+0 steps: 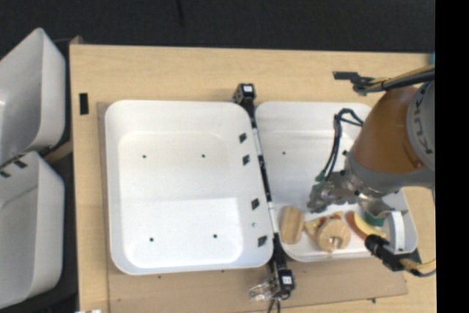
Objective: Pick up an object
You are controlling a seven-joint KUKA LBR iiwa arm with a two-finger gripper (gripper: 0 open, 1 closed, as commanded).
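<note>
A small heap of objects lies in the near corner of the right bin (293,128): a tan wooden block (292,223) just beside the divider (258,172), a pale lumpy piece (328,233) touching it on the right, and a red-and-green item (366,220) half hidden under the arm. The gripper (327,199) hangs directly above this cluster, at the end of the grey arm with its orange band (385,135); whether the claw is spread or pressed together cannot be told, as the wrist and cabling mask its tips. Nothing is visibly held. The left bin (176,179) sits alongside on the wooden bench (183,70).

The risk from here appears to be crowding. With the pieces touching and pushed against the bin's front wall and corner, a descent could land on a seam between two items and shove them apart instead of closing round one. The wall may also block the claw, and the rounded pieces look likely to slip out.
</note>
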